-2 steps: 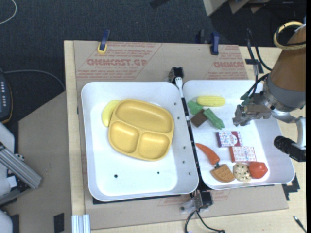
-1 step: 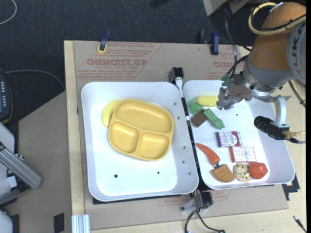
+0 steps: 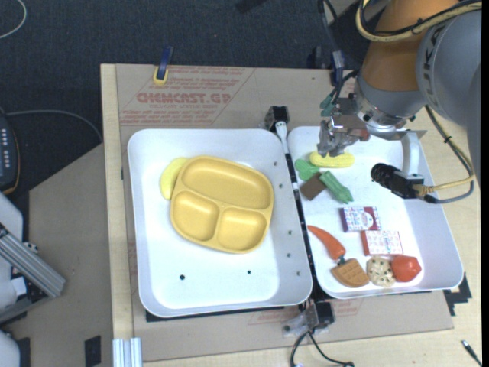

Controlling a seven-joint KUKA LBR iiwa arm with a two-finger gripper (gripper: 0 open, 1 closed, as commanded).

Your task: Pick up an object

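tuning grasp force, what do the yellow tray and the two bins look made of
Yellow tray: looks like moulded plastic, semi-gloss, with soft highlights on rounded compartment edges. Left bin and right bin: probably thin formed plastic, smooth white with rolled rims and a faint sheen; painted metal can't be ruled out.

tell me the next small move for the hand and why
Probably lower straight down and close. The hand sits directly over the yellow banana-shaped toy at the back of the right white bin, and nothing shows between its fingers yet.
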